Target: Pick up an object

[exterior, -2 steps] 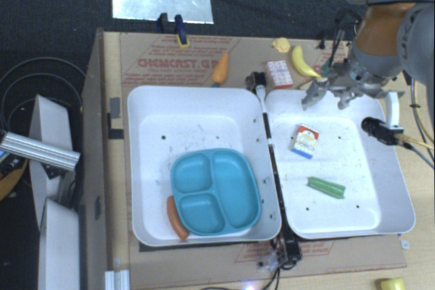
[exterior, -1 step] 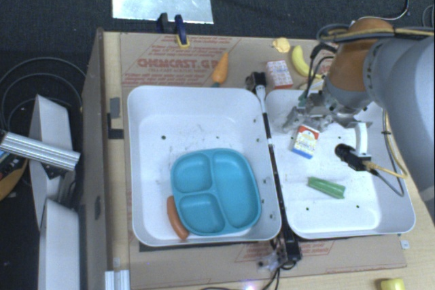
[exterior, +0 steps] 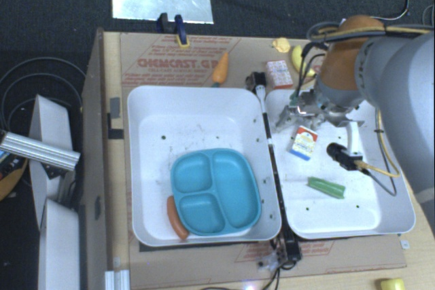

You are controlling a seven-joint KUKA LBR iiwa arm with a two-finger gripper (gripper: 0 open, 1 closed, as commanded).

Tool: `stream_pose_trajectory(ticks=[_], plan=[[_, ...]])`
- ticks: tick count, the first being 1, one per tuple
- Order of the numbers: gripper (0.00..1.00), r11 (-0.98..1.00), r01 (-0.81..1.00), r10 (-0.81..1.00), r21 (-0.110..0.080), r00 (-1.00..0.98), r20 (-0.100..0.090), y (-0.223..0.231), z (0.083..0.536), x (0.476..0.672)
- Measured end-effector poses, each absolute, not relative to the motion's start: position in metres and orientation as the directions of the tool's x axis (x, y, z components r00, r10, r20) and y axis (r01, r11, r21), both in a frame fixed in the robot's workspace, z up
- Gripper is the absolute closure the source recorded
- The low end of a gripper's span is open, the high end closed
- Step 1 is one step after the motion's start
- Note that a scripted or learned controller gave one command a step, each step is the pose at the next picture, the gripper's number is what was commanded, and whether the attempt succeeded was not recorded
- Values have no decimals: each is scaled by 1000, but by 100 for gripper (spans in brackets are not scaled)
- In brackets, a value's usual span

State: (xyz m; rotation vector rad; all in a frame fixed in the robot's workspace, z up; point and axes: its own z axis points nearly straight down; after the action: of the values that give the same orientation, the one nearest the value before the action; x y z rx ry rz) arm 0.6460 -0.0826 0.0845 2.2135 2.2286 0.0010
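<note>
In the right bin (exterior: 391,214), a small white carton (exterior: 304,143) with blue and orange print lies near the back left. My gripper (exterior: 300,123) hangs just above the carton's upper end, open, with its fingers splayed to either side and nothing between them. A green stick-shaped object (exterior: 326,187) lies flat further toward the front of the same bin. The left bin (exterior: 153,119) holds a blue divided plate (exterior: 215,191) and an orange sausage (exterior: 177,217) along the plate's front-left edge.
Behind the bins, on the cardboard, lie an orange carrot (exterior: 219,69), a small pink-white box (exterior: 279,73) and a yellow object (exterior: 298,58). The divider wall (exterior: 270,146) between the bins runs close to the gripper's left.
</note>
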Motion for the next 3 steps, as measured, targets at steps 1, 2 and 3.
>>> stream_pose_trajectory(ticks=[1, 2, 3], plan=[[0, -2, 1000, 1000, -3, 2, 0, -109, 84, 593], [100, 3, 1000, 1000, 4, -3, 0, -107, 95, 597], [0, 2, 1000, 1000, 4, -2, 0, -107, 95, 597]])
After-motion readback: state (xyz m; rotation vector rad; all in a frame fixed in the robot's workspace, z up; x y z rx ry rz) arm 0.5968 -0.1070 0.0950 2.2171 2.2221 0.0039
